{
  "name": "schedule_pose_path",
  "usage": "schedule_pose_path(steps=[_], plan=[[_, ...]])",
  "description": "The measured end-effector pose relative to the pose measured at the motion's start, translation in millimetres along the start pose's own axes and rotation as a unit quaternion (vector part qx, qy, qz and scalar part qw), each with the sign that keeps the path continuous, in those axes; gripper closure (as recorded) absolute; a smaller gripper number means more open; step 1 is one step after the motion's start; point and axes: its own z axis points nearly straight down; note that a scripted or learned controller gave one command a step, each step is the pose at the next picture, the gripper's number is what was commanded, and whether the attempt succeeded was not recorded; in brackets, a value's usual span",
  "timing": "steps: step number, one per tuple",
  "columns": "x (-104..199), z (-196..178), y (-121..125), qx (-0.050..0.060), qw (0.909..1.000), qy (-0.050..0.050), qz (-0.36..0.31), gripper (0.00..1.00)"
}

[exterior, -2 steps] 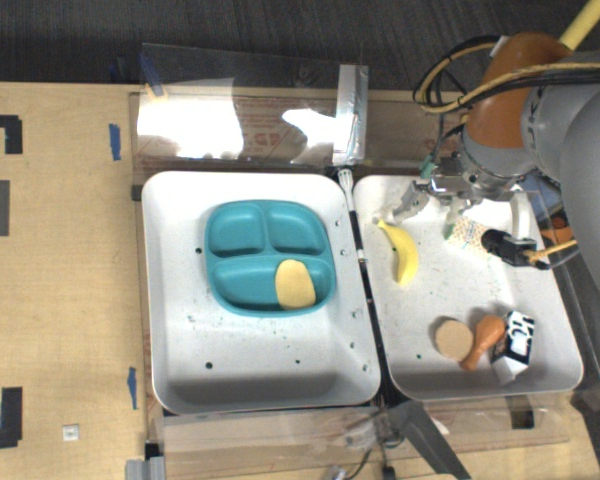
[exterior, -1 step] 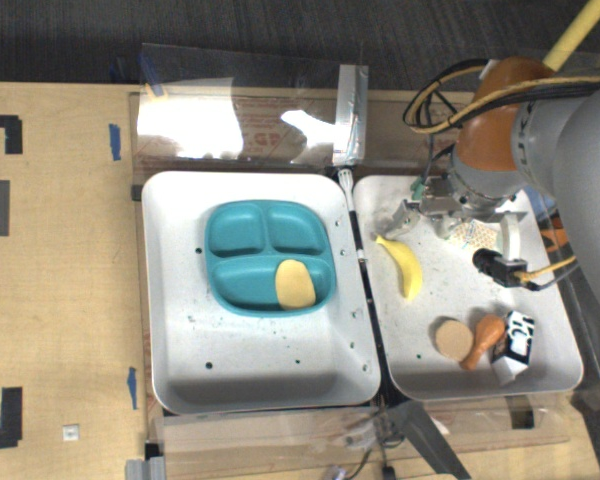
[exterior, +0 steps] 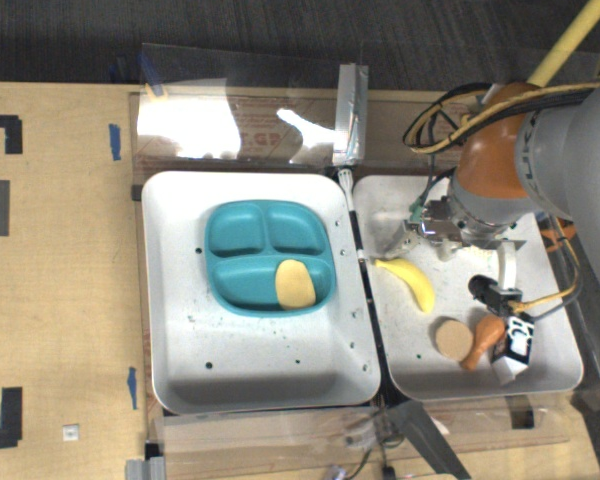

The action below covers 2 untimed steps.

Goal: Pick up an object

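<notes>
The arm's gripper [exterior: 432, 223], its state impossible to tell, hovers in the right bin [exterior: 555, 373] above the banana [exterior: 410, 280], likely needing descent next.

Even overhead light, harsh glare on the clear panel [exterior: 235, 128], slightly soft focus.

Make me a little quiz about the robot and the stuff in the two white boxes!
1. True or false: the yellow oval piece lies inside the teal divided tray.
2. Which bin holds the banana? A) left bin B) right bin
3. Fill in: the arm has an ____ band above its wrist.

Key
1. True
2. B; the banana lies below the gripper, near the divider between the bins.
3. orange
</notes>
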Motion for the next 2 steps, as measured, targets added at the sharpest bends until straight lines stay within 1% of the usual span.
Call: schedule_pose_path(steps=[1, 2], plan=[[-7, -1, -63, -0.001, 0.9802, 0.0, -0.198, 0.0], [-20, -1, -50, -0.002, 0.9954, 0.0, -0.096, 0.0]])
